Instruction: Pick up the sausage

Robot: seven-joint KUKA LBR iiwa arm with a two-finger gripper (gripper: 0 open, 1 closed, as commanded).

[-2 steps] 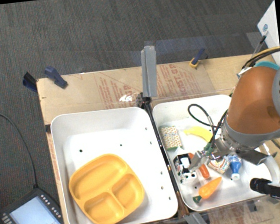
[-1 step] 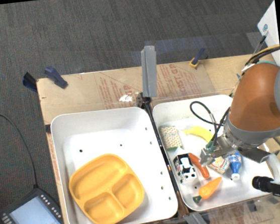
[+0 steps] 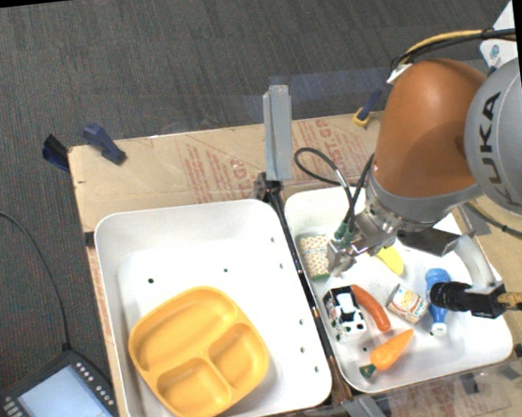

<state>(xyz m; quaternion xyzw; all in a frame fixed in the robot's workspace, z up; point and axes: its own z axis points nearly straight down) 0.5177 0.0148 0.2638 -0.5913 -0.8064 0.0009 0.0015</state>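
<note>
The sausage (image 3: pixel 371 306), a short red-orange link, lies aslant in the middle of the right bin (image 3: pixel 486 347). It sits between a black-and-white toy cow (image 3: pixel 347 313) and a small printed can (image 3: pixel 407 304). My gripper (image 3: pixel 343 255) hangs low over the bin's back left part, up and to the left of the sausage and apart from it. The arm's big orange band (image 3: pixel 427 140) covers the bin's back right.
A carrot (image 3: pixel 392 352) lies near the right bin's front edge. A blue bottle (image 3: pixel 438 300), a yellow piece (image 3: pixel 391 260) and a dotted pad (image 3: pixel 314 255) share that bin. The left bin (image 3: pixel 132 237) holds a yellow divided plate (image 3: pixel 198 352). A grey post (image 3: pixel 279 136) stands behind the bins.
</note>
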